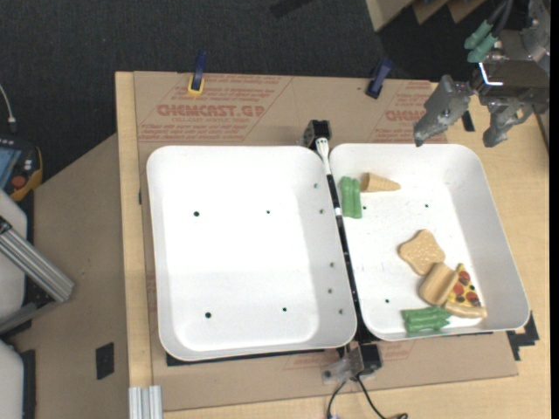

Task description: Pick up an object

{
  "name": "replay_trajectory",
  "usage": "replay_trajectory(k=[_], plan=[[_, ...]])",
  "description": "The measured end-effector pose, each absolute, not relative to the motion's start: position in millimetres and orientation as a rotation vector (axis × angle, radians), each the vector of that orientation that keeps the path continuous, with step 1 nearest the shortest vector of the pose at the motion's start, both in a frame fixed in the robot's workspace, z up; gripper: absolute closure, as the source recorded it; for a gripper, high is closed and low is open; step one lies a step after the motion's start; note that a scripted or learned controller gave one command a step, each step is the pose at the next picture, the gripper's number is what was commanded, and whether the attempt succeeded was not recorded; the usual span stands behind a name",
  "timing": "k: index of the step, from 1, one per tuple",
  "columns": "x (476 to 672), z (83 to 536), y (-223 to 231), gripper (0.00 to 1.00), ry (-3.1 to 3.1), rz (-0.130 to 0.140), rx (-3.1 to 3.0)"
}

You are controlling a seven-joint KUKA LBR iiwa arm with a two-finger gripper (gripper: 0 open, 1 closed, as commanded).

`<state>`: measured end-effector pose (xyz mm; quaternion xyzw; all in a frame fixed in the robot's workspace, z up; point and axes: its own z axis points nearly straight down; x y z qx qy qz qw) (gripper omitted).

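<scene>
My gripper [461, 127] hangs above the far edge of the right bin [489, 201], open, with nothing between its two grey fingers [434, 119]. In that bin lie a green stick [350, 196] and a tan cone-shaped piece [378, 182] near the far left corner. Closer to the front right sit a tan toast-like piece [421, 250], a brown bread piece [436, 282], a pizza slice [462, 293] and a green bean-like piece [425, 319]. All of these lie well below and to the left of the gripper.
The left bin [236, 243] stands beside the right one, joined by a black hinge strip [336, 225]. Both rest on a cardboard sheet [253, 103] held by clamps [197, 75] at the far edge.
</scene>
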<state>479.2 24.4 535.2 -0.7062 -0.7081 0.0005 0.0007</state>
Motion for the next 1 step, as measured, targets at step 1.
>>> replay_trajectory(k=[1], plan=[[479.2,535.1,48.7,0.0,-2.224,0.001,-2.218]])
